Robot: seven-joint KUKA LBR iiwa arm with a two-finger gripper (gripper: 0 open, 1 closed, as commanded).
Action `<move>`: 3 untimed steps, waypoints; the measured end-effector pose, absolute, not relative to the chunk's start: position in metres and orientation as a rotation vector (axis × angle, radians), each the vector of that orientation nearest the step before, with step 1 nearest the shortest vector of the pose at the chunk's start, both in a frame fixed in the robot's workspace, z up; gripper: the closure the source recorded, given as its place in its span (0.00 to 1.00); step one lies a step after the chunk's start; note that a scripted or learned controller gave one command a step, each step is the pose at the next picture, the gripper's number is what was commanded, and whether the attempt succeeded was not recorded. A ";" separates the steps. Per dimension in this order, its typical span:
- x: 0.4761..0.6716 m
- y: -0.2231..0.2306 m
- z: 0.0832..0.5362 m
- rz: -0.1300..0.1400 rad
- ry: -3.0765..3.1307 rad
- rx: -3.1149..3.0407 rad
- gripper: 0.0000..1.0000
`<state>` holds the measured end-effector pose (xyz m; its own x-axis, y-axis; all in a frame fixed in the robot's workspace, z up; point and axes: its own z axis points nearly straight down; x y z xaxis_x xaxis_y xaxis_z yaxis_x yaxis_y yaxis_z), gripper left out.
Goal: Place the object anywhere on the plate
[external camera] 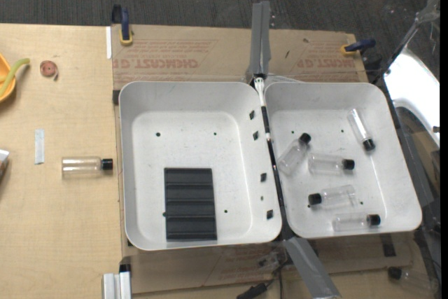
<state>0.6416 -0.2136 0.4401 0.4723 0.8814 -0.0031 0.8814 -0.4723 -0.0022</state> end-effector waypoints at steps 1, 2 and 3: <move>0.659 -0.175 0.440 0.006 -1.402 -2.811 0.00; 0.654 -0.213 0.440 0.006 -1.261 -2.877 0.00; 0.655 -0.180 0.439 0.009 -1.047 -2.960 0.00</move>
<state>0.6549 -0.1798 0.4392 0.7775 0.6289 -0.0047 0.6289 -0.7775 -0.0036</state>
